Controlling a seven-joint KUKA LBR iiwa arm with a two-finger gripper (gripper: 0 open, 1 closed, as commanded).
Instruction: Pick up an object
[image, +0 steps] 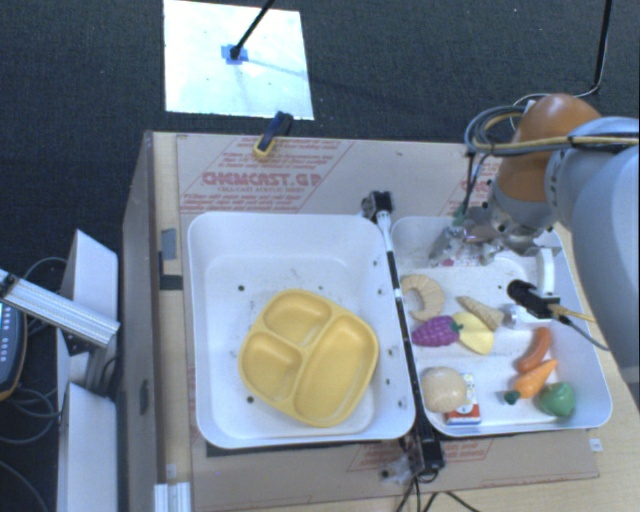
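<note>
Two bins sit side by side. Left bin (215, 300) holds a yellow tray (308, 356). Right bin (590, 395) holds toy food: croissant (424, 295), grapes (436, 332), carrot (534, 379). Gripper (466, 243) hangs over its far-left corner; finger state cannot be told, nothing visibly gripped.

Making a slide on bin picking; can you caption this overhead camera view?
KUKA arm's gripper hovers at the back of the right bin of toy food; yellow divided plate in the left bin.

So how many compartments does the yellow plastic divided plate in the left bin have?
3. The yellow plastic divided plate in the left white bin has one small compartment at its top, another at its left, and one large compartment on its right side. None looks hidden.
</note>
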